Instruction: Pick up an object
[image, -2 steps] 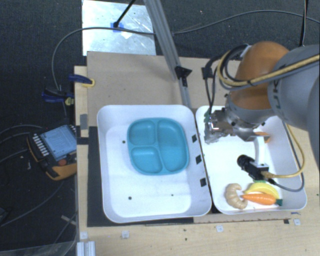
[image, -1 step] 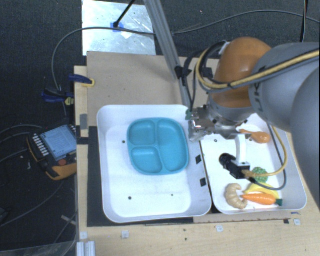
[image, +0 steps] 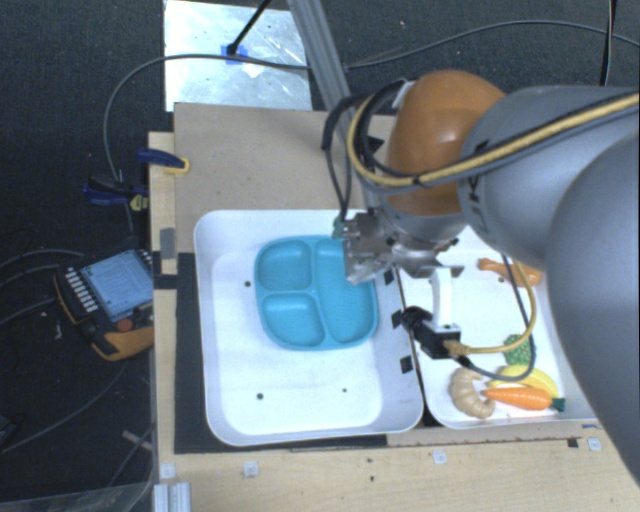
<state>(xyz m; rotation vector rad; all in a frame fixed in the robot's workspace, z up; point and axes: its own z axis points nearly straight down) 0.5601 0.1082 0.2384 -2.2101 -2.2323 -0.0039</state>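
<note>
1. looking down through the camera view: gripper (image: 366, 258) hanging low over the left bin (image: 300, 390), right at the right-hand rim of the blue divided tray (image: 310, 295).
2. cannot tell whether the gripper is spread or pressed together, since its tip is tucked under the wrist and blurred against the tray's edge. cannot make out anything pinched in it.
3. lies flat in the upper middle of the left bin, three compartments facing up, right edge near the wall shared with the right bin (image: 475, 315).
4. likely the target, judging by where the gripper sits.
5. probably light, stiff moulded plastic: smooth, somewhat slippery, not fragile.
6. too broad to span whole, so best taken by pinching across the thin raised rim or one of the divider ridges.
7. apt to tilt and swing when lifted by one edge, so worth biting deep on the rim instead of at its very lip.
8. over in the right bin, well apart from the gripper: carrot (image: 520, 398), banana (image: 540, 381) and pale knobbly piece (image: 470, 393) huddled near the lower corner, plus an orange piece (image: 495, 267) higher up.
</note>
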